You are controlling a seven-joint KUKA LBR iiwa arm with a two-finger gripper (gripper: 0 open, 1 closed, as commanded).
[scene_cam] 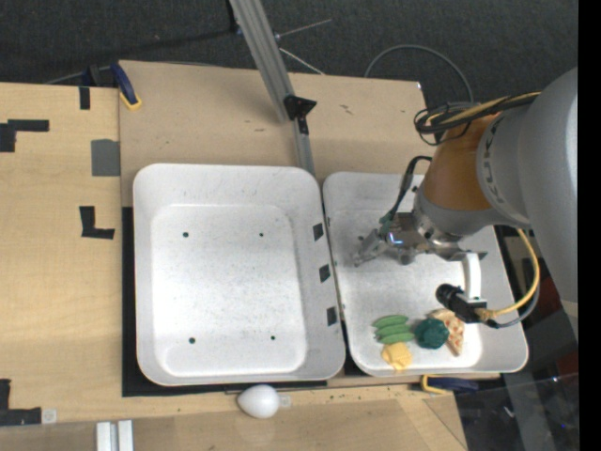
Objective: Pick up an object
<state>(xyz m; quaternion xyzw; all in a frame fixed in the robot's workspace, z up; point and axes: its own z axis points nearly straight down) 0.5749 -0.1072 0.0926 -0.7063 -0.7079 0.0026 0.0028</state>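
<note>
My gripper (383,250) hangs over the middle of the right bin (357,195), above bare bin floor. Its fingers stand apart, open, with nothing between them. The objects lie in a cluster at the bin's near edge, below and to the right of the gripper: a green pea pod (392,327), a yellow piece (397,354), a dark green round toy (432,334) and a tan and orange piece (454,331). None of them touches the gripper.
The left bin (150,252) sits beside the right one, sharing a raised middle rim. A white egg-shaped object (258,401) lies on the bench outside the bins, at the front. A grey metal bar (272,59) slants in from the top.
</note>
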